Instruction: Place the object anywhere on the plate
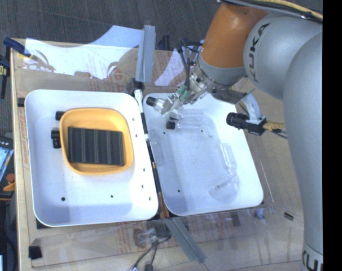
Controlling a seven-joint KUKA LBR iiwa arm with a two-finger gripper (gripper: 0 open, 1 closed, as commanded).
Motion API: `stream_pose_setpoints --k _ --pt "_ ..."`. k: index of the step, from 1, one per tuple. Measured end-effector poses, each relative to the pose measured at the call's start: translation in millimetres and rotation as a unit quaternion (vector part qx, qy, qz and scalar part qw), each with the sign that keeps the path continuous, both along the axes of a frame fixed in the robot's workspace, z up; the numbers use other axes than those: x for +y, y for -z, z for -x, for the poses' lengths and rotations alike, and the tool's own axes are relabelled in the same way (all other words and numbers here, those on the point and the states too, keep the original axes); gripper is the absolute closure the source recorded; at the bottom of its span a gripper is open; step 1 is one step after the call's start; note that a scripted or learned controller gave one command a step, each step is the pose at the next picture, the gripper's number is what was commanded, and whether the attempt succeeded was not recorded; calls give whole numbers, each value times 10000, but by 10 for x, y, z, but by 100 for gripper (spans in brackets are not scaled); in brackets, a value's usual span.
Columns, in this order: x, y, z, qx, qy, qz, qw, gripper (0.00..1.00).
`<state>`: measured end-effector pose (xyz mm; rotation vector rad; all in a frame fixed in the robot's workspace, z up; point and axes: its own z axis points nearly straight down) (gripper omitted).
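Note:
A yellow plate (95, 120) lies in the left white bin (47, 196). A dark ribbed rectangular object (96, 145) rests flat on the plate, covering most of its middle. My gripper (172, 114) hangs low over the far left corner of the right bin (188, 202), well to the right of the plate. Nothing can be made out in its grasp. The grey arm with its orange band (233, 33) comes in from the upper right.
Clear plastic pieces lie in the right bin: one (228, 157) near the right wall, one (224, 189) at the front right, and a faint one (196, 123) beside the gripper. A ridge (149, 157) divides the bins. Papers (80, 58) lie behind the left bin.

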<state>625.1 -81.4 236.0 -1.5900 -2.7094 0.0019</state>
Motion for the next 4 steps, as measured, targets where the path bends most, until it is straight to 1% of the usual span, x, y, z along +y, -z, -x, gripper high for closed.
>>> stream_pose_setpoints --k 1,2,3,4 --pt "142 448 -86 17 -1028 -8 9947 100" --pt "377 447 6 19 -2388 -11 9711 100" --pt "610 260 -24 -6 -3400 -1 9404 100" --pt "613 260 -24 -6 -3402 0 9404 0"
